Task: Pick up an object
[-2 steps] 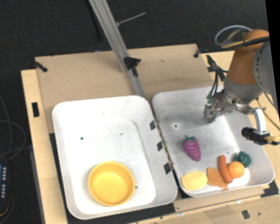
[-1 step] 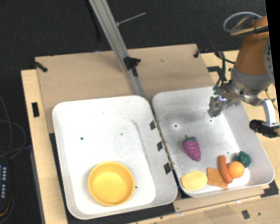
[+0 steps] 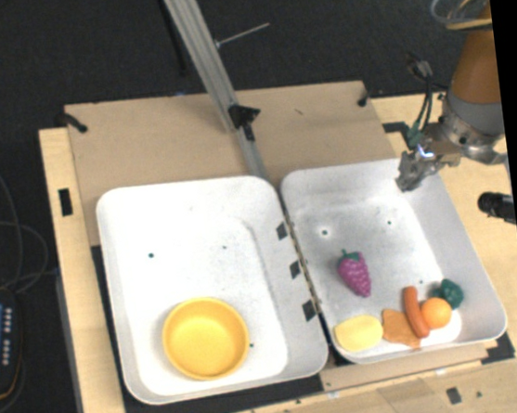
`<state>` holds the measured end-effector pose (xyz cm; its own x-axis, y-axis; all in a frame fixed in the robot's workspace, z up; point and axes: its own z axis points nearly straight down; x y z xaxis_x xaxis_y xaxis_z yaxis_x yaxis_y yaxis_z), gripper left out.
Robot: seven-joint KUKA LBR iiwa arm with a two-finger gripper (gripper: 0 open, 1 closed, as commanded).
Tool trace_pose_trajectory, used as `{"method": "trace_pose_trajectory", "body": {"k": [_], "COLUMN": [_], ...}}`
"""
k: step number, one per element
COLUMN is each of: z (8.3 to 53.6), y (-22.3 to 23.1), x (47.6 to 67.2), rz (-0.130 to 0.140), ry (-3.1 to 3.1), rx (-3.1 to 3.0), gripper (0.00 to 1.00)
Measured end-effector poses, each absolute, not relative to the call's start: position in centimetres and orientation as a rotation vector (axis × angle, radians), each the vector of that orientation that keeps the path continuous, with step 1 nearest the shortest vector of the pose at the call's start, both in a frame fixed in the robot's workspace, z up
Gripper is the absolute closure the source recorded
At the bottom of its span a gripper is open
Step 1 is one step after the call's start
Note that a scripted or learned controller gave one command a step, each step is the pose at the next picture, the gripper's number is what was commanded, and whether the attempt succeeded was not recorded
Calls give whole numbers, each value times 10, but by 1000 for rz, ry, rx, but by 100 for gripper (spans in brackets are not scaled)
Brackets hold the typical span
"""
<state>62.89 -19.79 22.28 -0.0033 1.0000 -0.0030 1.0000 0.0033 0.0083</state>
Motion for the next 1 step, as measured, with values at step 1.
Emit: {"method": "trace_pose_trajectory", "body": {"k": [1], "z": [261], "y": [-199], "x": [630], "rz": [4], "ry": [2222], "rx": [2213], "gripper": [100]}}
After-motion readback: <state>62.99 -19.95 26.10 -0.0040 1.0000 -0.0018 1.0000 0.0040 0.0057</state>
